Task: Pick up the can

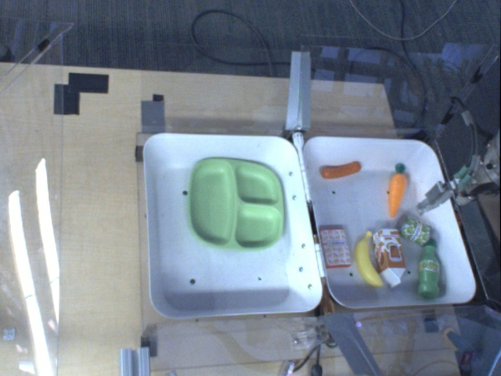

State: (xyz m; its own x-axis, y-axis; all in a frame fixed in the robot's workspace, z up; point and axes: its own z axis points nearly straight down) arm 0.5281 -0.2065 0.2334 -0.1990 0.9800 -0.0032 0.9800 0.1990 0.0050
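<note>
White plastic, two shallow bins side by side on the wooden bench (86,210). In the left bin (168,288) sits a green divided plate (236,202), square in the middle. The right bin (368,151) is the busy one. An orange sausage (340,170) lies near the far wall and a carrot (397,192) points toward the near side. A small red card box (335,246) lies by the left wall. Just beside it is a banana (365,260), touching a brown-and-white carton (388,254).

And there's the can (415,231), green and white, at the right side of the right bin, between the carrot and a green bottle (428,269), close to the carton. The gripper (432,199) pokes in from the right, over the bin's right wall, above and just right of the can, and apart from it. Released or clenched? Too small and blurred here, I cannot tell. Nothing shows in its grasp.
</note>
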